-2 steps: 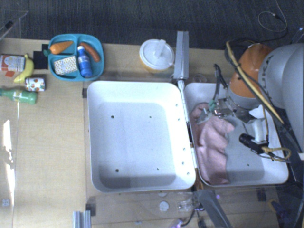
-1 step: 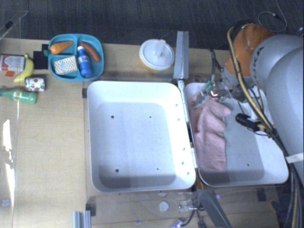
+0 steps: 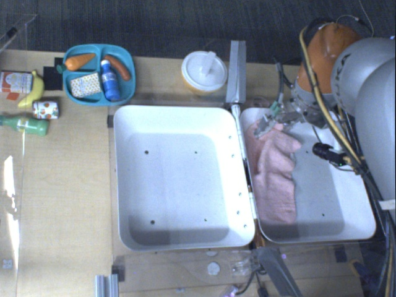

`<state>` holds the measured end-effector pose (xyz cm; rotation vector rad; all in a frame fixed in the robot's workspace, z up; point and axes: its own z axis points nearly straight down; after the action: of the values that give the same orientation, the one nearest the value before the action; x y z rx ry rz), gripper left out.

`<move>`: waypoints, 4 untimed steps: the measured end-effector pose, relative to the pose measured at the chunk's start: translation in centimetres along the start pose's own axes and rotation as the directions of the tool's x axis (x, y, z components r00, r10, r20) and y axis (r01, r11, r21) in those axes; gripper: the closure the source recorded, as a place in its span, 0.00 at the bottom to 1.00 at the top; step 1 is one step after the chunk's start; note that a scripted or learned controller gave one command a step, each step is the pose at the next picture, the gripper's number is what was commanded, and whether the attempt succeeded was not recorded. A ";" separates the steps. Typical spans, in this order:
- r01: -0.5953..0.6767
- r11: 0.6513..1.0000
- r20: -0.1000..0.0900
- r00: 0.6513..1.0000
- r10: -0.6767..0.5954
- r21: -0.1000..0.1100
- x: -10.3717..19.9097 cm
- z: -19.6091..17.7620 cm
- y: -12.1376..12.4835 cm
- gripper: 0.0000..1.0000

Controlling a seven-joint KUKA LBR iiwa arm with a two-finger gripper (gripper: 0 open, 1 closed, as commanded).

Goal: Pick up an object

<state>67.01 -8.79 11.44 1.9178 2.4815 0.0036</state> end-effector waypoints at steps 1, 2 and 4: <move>-0.200 0.980 0.002 0.980 0.200 -0.006 -2.5 2.5 -7.9 0.00; -0.043 0.999 0.003 0.999 0.043 -0.006 -6.9 2.5 -10.0 0.00; 0.041 0.999 0.004 0.999 -0.041 -0.012 -6.1 1.3 -5.5 1.00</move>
<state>63.24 -16.06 10.16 1.8605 2.5114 0.0146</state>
